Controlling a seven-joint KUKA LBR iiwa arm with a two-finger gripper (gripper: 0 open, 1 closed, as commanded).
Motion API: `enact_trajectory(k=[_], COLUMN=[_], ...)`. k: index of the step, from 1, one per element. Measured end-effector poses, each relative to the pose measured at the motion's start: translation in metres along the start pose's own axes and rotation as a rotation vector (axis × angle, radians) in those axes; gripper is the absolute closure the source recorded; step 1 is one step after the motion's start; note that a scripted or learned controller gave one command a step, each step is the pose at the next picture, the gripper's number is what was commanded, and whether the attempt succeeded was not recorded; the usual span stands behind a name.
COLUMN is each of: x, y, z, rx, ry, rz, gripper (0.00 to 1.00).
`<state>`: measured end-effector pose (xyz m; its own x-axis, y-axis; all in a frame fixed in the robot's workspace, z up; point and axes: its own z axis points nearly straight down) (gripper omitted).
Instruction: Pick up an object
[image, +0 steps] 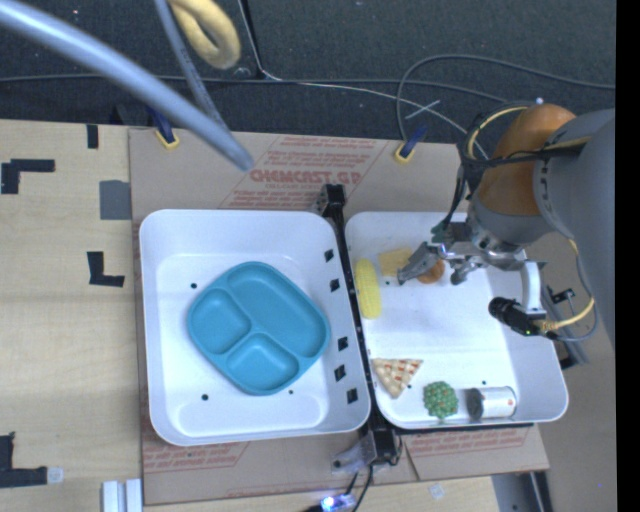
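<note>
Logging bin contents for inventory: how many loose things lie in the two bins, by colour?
Blue: 1, tray
Yellow: 2, corn, block
Orange: 1, piece
Tan: 1, pizza slice
Green: 1, broccoli
White: 1, cylinder
Total: 7

Even, bright overhead lighting is seen; soft shadows are cast inside the white bins (160, 300); slight overall blur is present.

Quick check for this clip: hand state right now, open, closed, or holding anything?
Hand: low over the right bin, beside a yellow piece and an orange item; open or closed cannot be told.
</note>
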<state>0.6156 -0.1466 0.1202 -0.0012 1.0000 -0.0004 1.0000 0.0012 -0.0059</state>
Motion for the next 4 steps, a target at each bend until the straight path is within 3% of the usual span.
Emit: enact_trajectory(k=[1,2,4], x=[0.001,0.000,-0.006], y=[0.000,0.001,-0.009], z=[0.037,0.024,-0.067], rx=[-0.006,-0.008,-0.009], ry=[-0.002,-0.003,-0.001], rz=[-0.001,-0.002,0.001], gripper=[0.00,1.00,1.00])
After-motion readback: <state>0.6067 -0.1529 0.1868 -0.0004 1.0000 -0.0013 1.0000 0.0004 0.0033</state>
